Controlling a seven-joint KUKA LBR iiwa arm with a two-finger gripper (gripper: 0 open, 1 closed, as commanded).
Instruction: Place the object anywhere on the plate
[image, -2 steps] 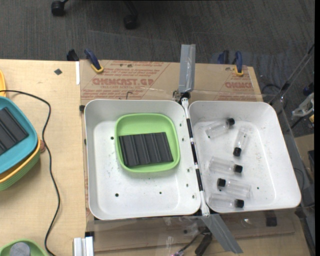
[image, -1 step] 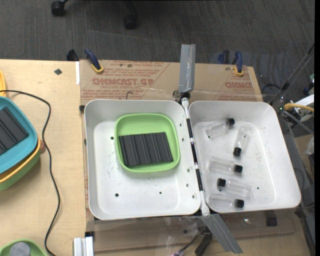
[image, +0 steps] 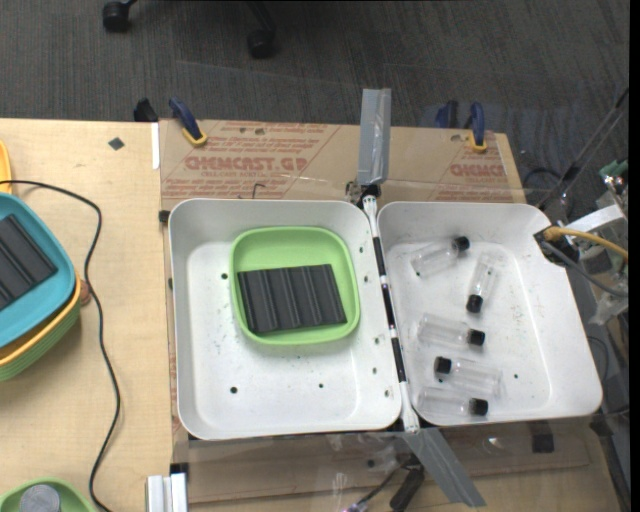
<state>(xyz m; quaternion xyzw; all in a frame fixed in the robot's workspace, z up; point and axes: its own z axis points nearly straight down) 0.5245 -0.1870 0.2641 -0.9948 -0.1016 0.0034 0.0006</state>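
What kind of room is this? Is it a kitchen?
Probably not a kitchen, more likely a robot lab or workshop. Two white bins sit on a workbench over clamped cardboard, one holding small clear vials, and an office chair's wheels show on carpet.

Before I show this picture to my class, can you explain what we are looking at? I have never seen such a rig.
One fixed camera looks down at a slant on a bench bearing two shallow white bins. The left bin holds a green plate with a dark ribbed pad lying on it. The right bin holds several clear vials with black caps, lying scattered on their sides. A robot arm with a two-finger gripper works here, reaching in from the right; its job is to put an object on the plate.
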